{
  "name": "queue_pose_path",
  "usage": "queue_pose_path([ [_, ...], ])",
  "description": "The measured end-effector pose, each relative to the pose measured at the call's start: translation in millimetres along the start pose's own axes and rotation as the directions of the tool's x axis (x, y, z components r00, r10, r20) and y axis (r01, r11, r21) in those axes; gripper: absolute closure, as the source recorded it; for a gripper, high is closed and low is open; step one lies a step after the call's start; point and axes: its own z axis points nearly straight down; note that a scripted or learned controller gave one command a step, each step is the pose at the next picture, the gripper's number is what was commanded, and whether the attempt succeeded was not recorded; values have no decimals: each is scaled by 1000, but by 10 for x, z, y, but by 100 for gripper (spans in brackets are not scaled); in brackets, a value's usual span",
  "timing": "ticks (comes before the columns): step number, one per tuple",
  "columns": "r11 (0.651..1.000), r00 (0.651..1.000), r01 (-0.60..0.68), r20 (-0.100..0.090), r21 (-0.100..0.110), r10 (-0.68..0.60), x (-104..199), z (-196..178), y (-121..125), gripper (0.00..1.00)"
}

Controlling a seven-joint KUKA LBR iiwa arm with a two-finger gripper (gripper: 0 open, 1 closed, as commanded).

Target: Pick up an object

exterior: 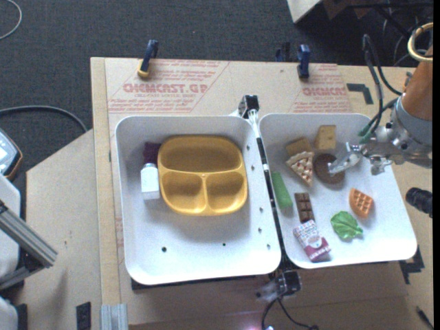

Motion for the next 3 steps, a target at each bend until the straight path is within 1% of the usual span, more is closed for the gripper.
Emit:
queue_pose_path([
  [1,1000,1000,2,2,-11,-2,0,-50,20,0],
  [2,1000,1000,1,1,-4,-1,-31,580,36,0],
  [3,1000,1000,2,-1,-4,-2,60,1100,-32,0],
])
